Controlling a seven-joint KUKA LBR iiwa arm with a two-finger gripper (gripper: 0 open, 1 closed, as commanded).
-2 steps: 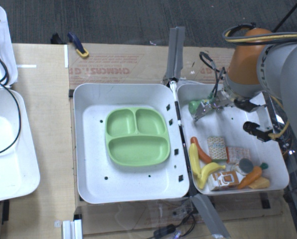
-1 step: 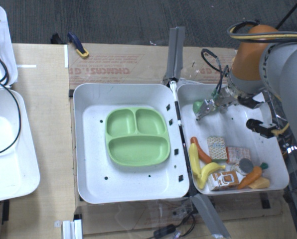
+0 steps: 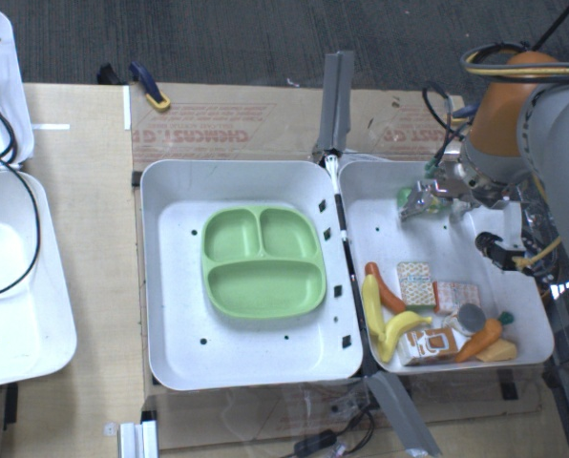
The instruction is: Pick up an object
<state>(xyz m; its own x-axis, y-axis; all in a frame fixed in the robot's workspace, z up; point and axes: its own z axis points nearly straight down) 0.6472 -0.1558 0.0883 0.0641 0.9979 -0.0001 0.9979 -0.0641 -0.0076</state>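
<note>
The arm (image 3: pixel 523 113), grey with an orange band, reaches in from the right of the frame and hangs over the upper part of the right bin (image 3: pixel 361 246). Its hand (image 3: pixel 420 201) points toward the left, low over the white floor near the bin's upper wall; whether it is apart or together cannot be told, and a small greenish spot sits right at its tip, too small to identify.

The loose things lie well apart from the hand, gathered along the lower edge of the right bin. A banana (image 3: pixel 385 321) curves along the lower left, with a thin orange carrot (image 3: pixel 386 291) just beside it. A small patterned packet (image 3: pixel 415 282) lies above them, a second packet (image 3: pixel 455 296) to its right, a carton (image 3: pixel 432 345) below, and another carrot (image 3: pixel 482 338) at the lower right.

The left bin (image 3: pixel 160 256) holds a green divided plate (image 3: pixel 263 261) lying flat near its middle.
</note>
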